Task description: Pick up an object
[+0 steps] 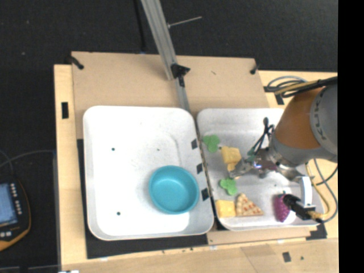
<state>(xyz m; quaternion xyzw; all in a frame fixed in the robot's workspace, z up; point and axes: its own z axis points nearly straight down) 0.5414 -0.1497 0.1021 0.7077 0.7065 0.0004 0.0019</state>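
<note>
the pizza slice (248, 206) lies at the near rim of the right bin (227, 121), long axis running from its tip at the far end to its crust at the near end. from the left: the left bin (122, 132) holds 1 blue bowl (172, 189). in the right bin, a yellow block (226, 209) touches the slice's left side; 2 green pieces (211, 143) (228, 184) and a yellow cheese piece (230, 155) lie beyond. the gripper (249, 168) hovers just past the slice's tip; its finger spacing cannot be told. a purple grape bunch (281, 207) lies right of the slice.
</note>
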